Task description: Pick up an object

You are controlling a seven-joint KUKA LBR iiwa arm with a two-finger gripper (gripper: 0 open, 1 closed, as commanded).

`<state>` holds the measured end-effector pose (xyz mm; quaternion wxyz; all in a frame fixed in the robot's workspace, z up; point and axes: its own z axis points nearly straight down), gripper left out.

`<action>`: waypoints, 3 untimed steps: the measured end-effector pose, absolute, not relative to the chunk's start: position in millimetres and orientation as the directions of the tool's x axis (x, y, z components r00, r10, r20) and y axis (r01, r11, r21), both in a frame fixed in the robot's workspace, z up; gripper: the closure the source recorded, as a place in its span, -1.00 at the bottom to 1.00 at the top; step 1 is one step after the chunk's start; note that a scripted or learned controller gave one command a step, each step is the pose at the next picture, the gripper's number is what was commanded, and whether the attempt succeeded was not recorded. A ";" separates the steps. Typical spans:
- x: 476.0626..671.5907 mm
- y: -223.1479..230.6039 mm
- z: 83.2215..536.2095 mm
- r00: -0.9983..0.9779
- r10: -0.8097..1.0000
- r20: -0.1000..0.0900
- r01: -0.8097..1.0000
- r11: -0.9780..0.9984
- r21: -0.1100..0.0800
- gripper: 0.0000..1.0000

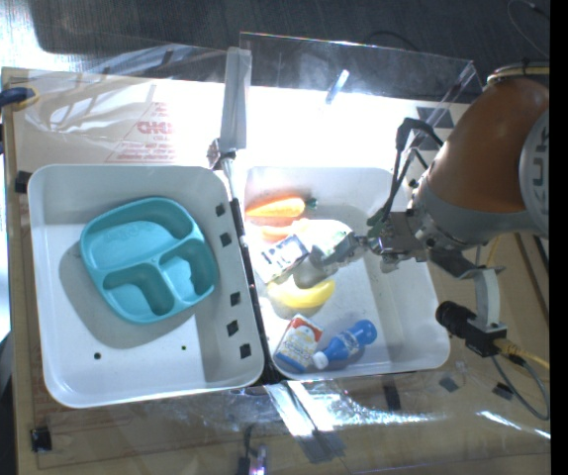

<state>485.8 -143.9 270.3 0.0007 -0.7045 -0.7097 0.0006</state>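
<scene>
Sunlight falls hard across the far part of the counter (116, 117), washing out the clear plastic sheeting that lies behind the two shallow white bins. Left bin (56, 364): it holds a light blue divided plate (147, 258) with three compartments, set toward the bin's far left and resting flat on the bin floor. Right bin (418, 349): it stands just beside the left bin, their inner walls touching along a seam fitted with small dark clips. Contents of the right bin, from far to near: an orange carrot-shaped toy (276, 208) lying on its side near the far left corner; a small white and blue packet (282, 253) just nearer than the carrot; a yellow banana-shaped toy (304, 296) near the middle; a white pouch with red print (299, 344) and a blue bottle with a white cap (346, 344), side by side at the near wall. The arm (487, 156), grey with an orange band, reaches in from the right over the right bin. The gripper (312, 270) points leftward and down, its tip lying just above the banana-shaped toy and beside the packet. Whether the fingers are released or clenched cannot be told, since glare and overlap hide them, and no object is visibly between them.
</scene>
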 end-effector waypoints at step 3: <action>522.5 -172.7 101.7 0.210 0.978 0.002 0.978 -0.210 -0.005 1.00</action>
